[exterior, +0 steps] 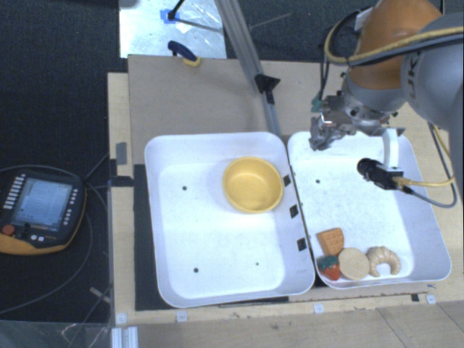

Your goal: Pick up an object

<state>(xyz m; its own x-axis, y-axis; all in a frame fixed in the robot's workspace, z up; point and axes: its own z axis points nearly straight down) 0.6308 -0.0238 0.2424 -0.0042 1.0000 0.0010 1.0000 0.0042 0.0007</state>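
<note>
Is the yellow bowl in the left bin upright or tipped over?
Upright. The yellow bowl sits in the left bin with its round rim and hollow inside facing up.

- The arm [406, 42] is cut off by the frame's edge at 2 o'clock, so its base is out of sight.
- The gripper [322, 138] is too small and blurred to tell how its fingers stand.
- The red object [330, 271], at 5 o'clock in the right bin [428, 216], is partly hidden behind the round biscuit [354, 264]; its shape cannot be told.
- The pendant [38, 210] at 9 o'clock has a washed-out screen, unreadable.
</note>
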